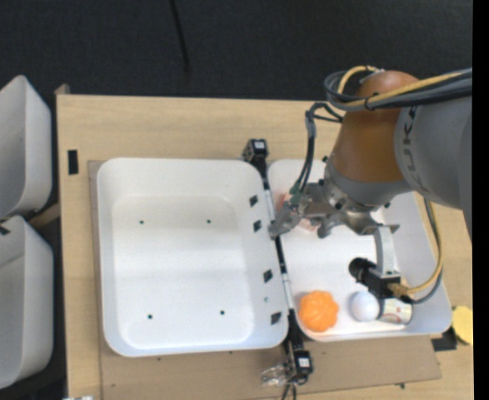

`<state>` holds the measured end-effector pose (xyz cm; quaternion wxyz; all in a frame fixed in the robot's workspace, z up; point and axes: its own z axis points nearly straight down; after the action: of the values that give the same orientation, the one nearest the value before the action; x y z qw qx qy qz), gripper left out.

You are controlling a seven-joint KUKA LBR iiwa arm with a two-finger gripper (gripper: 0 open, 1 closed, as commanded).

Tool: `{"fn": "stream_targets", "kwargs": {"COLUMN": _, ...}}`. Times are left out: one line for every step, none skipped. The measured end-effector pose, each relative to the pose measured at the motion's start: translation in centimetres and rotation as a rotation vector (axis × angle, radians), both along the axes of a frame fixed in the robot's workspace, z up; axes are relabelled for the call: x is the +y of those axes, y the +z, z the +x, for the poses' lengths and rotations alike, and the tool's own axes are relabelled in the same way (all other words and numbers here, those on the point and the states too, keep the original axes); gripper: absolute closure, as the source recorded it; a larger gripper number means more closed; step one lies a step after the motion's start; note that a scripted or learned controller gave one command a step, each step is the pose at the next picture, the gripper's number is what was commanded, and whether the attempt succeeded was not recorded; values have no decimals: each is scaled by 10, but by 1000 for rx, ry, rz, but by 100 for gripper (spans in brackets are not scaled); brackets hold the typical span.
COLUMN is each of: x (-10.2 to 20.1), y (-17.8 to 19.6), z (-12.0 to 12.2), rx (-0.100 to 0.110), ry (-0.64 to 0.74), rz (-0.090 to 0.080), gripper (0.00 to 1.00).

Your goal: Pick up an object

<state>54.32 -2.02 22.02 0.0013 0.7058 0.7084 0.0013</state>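
My gripper (305, 217) is low over the far left part of the right bin (419, 223), close to the wall between the two bins. A small pink-red object (297, 198) peeks out beside and under it, mostly hidden by the wrist. Whether it touches the gripper I cannot tell. An orange ball (318, 309) lies at the right bin's near left corner. A white ball (363, 306) sits just to its right along the near wall.
The left bin (177, 252) lies alongside, its right wall touching the right bin's. The grey arm with its orange band (376, 148) covers the far right of the right bin. A yellow thing (463, 323) sits on the bench at the right edge.
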Motion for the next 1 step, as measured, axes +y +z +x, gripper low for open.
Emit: {"fn": "stream_targets", "kwargs": {"x": 28, "y": 70, "z": 66, "rx": -3, "ry": 0, "rz": -1, "gripper": 0}}
